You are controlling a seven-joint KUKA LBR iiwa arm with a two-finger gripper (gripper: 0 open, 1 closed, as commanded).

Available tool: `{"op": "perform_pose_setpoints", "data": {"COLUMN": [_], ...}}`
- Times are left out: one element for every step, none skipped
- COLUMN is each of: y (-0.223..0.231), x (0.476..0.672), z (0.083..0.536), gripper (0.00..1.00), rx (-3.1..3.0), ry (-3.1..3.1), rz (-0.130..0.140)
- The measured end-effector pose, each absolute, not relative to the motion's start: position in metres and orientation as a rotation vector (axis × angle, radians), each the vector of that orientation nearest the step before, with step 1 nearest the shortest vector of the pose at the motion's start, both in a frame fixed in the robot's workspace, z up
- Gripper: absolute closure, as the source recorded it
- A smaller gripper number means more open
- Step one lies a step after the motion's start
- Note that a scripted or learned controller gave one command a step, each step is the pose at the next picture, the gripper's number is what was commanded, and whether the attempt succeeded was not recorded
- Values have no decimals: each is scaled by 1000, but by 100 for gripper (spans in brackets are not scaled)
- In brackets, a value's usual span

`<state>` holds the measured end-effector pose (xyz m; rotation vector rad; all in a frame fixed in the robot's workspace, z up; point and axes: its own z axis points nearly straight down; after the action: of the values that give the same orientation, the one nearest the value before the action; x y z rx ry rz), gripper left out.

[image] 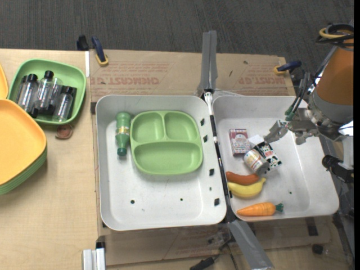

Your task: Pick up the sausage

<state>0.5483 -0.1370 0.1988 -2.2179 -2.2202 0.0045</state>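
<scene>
While the grey arm is reaching in from the right edge of the frame, its claw is hanging over the upper middle of the right bin, and whether it is apart or together cannot be told from this slant. Nothing is showing between its tips.

The sausage, orange-red and curved, is lying in the lower left part of the right bin, near the wall shared with the left bin. It is touching the banana, which is lying just below it in the frame. A can is lying tilted just above the sausage, with a small black-and-white item pressed against its right side; what that item is cannot be made out. A small red box is sitting above the can, toward the upper left of the bin. A carrot is lying along the bin's lower edge.

In the left bin, a green divided plate is sitting in the upper half, with a green bottle lying just beside its left edge.

At the far left of the frame, on the desk, a green tray is holding several dark-capped bottles, and stacked yellow plates are sitting below it.
</scene>
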Motion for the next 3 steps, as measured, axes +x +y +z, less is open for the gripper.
{"op": "perform_pose_setpoints", "data": {"y": [-138, -199, -215], "x": [548, 524, 485], "z": [207, 142, 138], "gripper": [100, 100, 100], "rx": [-2220, -2468, -2385], "ry": [-2218, -1937, -2041], "rz": [7, 5, 2]}}
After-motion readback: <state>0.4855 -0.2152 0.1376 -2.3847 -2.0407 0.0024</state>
